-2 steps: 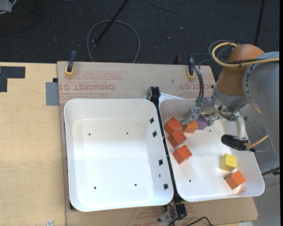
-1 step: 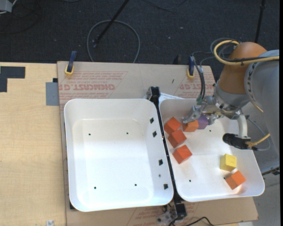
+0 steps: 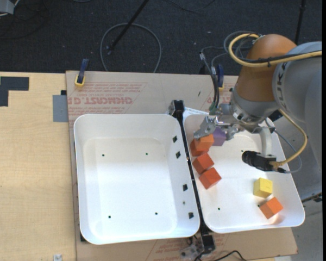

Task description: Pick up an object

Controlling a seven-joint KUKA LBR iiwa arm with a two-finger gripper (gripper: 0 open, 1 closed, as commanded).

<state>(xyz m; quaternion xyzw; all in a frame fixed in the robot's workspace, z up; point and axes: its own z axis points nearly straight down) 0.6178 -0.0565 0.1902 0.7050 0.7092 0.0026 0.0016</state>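
We see a sheet of cardboard (image 3: 125,94) lying on the pale wooden counter (image 3: 27,173), its printed lettering upside down (red ink). A yellow-and-blue clamp (image 3: 81,76) grips its far left corner. Grey and dark patches (image 3: 10,88) mark the counter's left. Black cables (image 3: 131,37) loop across the dark floor (image 3: 43,31).

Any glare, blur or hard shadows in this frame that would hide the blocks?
Camera view: lighting is even and the frame sharp; the left bin is bright white but not blown out. Soft shadows sit under the red blocks, the yellow block and the arm. The claw partly overlaps the purple block; the floor above is dark.
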